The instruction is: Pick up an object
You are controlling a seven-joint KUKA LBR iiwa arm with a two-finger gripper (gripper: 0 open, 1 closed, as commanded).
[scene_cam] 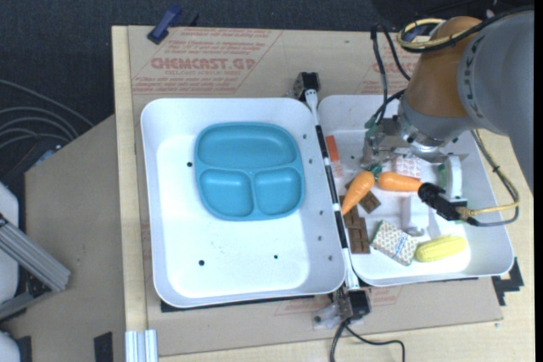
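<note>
tool [392,150] is hanging low in right bin [488,254] just above carrot [357,192]; grip state: cannot tell.

One fixed camera looks down at a slant on the worktop [254,64], framing both bins [170,267] fairly near; the arm [475,72] enters from the right.

Blue tray [249,169]; white bins [166,208]; orange carrots [357,192]; yellow corn [439,248] (patterned packet [395,242]).
</note>
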